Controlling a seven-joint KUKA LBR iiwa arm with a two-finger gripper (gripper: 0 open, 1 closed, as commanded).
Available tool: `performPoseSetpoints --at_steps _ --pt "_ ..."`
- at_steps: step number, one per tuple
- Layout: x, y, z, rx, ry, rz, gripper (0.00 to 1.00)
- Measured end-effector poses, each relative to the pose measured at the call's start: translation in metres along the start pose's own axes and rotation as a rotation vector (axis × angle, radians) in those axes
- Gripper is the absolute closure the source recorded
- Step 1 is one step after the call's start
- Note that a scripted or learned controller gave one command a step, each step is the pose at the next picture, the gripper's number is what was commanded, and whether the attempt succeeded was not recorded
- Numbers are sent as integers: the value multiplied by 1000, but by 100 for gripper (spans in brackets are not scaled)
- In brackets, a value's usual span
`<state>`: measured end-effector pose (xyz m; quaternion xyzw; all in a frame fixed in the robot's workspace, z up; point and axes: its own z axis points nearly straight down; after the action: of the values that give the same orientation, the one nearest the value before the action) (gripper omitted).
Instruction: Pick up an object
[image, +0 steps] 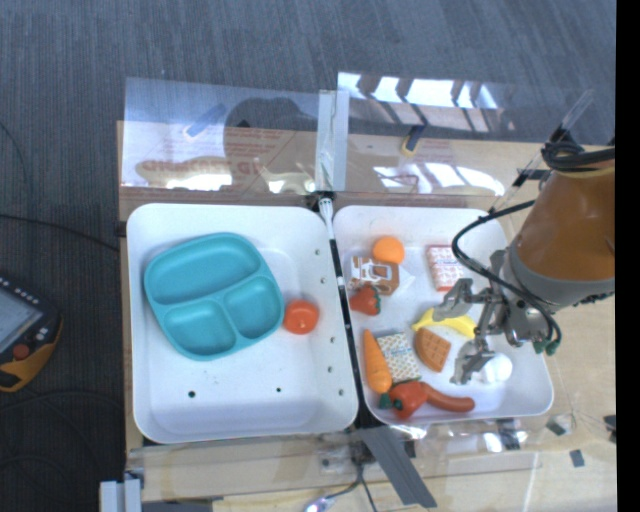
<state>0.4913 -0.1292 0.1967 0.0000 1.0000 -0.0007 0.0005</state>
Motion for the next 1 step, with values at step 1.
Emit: performPoseSetpoints --at_steps 1 --pt "-10 14 101 2 -4 -62 0"
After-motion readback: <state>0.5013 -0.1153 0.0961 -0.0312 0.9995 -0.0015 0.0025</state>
